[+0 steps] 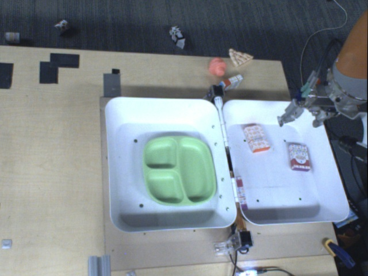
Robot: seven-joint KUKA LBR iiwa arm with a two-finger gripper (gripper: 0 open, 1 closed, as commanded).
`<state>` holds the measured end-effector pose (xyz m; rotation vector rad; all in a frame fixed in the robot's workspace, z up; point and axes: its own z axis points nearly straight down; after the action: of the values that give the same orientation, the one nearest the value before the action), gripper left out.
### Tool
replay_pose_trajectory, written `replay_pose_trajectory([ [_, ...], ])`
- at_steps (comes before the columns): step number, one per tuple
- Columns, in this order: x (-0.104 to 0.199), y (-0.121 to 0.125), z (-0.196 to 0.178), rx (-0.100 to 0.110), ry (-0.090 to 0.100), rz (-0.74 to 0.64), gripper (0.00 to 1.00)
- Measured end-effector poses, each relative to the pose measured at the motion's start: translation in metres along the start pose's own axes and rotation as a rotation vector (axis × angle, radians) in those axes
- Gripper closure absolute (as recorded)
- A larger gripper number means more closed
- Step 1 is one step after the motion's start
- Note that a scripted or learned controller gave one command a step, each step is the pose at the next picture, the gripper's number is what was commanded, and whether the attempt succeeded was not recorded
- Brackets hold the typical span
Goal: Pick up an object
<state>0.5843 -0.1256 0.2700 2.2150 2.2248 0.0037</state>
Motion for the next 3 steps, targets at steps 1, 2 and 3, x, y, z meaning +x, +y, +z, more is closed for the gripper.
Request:
replay_pose_trajectory([
  [1, -0.011, -0.022, 0.174, 0.004, 0.001, 0.002, 0.0],
  [2, -0.011, -0.02, 0.161, -0.003, 0.0, 0.001, 1.0],
  [3, -0.059, 0.052, 0.118, -0.003, -0.002, 0.0, 1.0],
])
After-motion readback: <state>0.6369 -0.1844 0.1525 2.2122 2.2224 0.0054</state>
